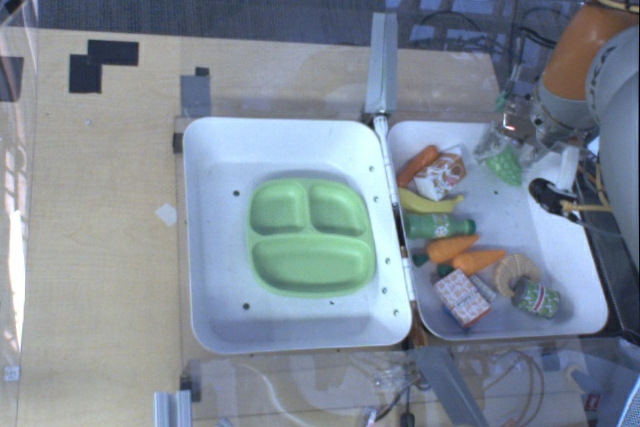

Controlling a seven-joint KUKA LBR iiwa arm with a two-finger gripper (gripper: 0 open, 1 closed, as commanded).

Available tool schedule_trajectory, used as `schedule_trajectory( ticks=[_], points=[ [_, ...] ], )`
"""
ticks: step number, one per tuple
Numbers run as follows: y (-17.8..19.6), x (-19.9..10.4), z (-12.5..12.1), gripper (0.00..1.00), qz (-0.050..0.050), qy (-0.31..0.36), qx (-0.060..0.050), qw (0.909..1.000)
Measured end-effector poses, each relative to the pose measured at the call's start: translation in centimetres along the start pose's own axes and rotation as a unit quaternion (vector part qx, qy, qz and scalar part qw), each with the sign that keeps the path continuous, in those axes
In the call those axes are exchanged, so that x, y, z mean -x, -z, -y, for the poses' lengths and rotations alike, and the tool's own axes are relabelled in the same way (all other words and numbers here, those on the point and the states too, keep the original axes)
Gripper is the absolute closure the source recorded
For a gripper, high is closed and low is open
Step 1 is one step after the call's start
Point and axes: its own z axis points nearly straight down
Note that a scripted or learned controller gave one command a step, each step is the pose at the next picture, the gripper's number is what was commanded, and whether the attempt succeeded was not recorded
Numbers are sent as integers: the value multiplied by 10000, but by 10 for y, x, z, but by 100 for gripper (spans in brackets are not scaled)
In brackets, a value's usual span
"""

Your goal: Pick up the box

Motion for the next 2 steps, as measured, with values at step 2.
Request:
schedule_trajectory(
  ticks=[2],
  points=[
    [87, -108, 47, 100, -4, -2828, -47, 9592]
  ],
)
